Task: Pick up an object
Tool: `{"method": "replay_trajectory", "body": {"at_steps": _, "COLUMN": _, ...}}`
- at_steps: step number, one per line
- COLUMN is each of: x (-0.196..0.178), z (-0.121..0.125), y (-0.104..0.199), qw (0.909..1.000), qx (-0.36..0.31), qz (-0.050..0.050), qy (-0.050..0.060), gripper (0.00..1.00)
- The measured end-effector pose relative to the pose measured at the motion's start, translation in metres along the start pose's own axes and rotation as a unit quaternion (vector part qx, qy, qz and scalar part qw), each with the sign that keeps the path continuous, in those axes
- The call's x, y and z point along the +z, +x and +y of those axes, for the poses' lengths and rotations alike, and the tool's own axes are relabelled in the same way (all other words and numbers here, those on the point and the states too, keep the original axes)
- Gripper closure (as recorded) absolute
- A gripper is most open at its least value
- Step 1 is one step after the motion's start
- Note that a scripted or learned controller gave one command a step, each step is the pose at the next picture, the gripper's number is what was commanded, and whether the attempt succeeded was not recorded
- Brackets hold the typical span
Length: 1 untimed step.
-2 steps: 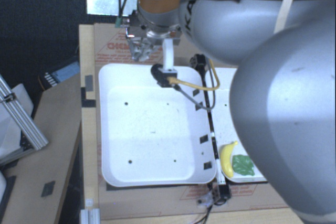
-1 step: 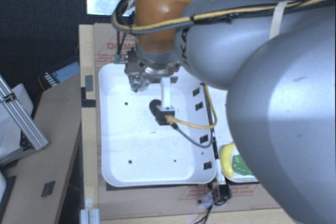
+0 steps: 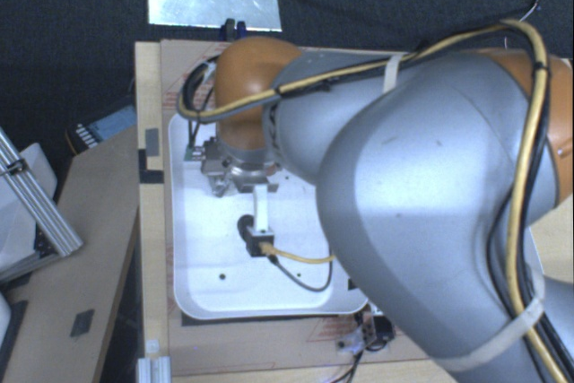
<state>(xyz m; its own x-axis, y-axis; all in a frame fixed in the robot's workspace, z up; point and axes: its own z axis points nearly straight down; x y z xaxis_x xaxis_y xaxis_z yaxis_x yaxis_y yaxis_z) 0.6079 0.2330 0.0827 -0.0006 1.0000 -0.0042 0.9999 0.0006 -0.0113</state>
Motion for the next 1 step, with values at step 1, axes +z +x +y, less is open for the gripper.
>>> {"method": "replay_trajectory", "body": {"at_steps": 1, "x": -0.0226, "z": 0.0637, "y": -0.0579, "qw": 1.0000, "qx": 0.002, "qz": 0.002, "qy": -0.009, "gripper": 1.00}}
